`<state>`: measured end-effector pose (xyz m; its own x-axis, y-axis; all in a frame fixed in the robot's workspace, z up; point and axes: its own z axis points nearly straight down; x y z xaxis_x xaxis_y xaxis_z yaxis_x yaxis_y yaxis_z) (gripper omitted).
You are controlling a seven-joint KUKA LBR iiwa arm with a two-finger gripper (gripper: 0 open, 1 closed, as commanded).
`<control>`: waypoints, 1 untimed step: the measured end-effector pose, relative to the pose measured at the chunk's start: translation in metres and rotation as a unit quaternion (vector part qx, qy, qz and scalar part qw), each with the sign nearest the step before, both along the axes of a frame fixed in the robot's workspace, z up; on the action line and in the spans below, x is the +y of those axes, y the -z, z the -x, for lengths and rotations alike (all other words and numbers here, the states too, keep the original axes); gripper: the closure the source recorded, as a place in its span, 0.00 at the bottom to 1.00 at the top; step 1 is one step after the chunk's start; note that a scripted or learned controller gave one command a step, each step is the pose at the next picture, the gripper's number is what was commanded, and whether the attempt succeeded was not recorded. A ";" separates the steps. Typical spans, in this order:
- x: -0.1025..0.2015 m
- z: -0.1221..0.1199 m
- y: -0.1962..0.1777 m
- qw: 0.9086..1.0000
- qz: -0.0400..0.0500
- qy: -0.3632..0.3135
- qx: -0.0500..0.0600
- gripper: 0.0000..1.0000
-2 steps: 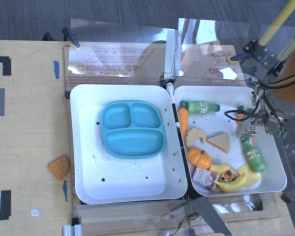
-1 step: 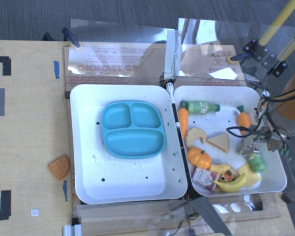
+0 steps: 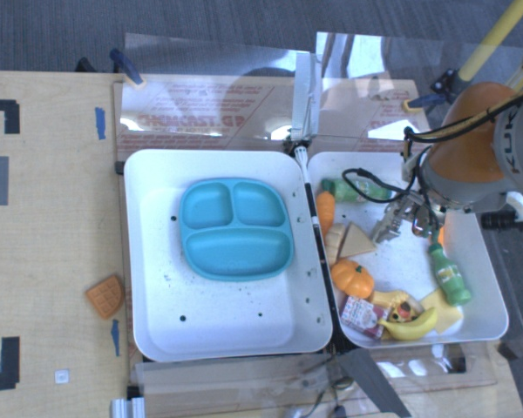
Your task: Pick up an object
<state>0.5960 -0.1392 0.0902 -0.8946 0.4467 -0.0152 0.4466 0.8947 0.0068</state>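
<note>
1. Along the right bin (image 3: 497, 316)'s near edge: banana (image 3: 416, 322), small red packet (image 3: 360, 314), orange pumpkin (image 3: 352, 277) (just beside the packet).
2. By its right edge: green bottle (image 3: 449, 275), lying flat.
3. Mid-bin: tan wedge (image 3: 352, 241), touching nothing but the floor; gripper (image 3: 401, 223) just above it, jaws impossible to tell.
4. Against the left wall: carrot (image 3: 325, 210).
5. Left bin (image 3: 148, 233): blue divided plate (image 3: 235, 228), central.

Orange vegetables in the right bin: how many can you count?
2: a carrot against the bin's left wall, a small pumpkin below it. The arm may hide more.
</note>
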 end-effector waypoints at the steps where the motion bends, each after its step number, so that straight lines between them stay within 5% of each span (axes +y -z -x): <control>1: -0.088 0.028 0.001 0.997 0.004 -0.083 0.003 1.00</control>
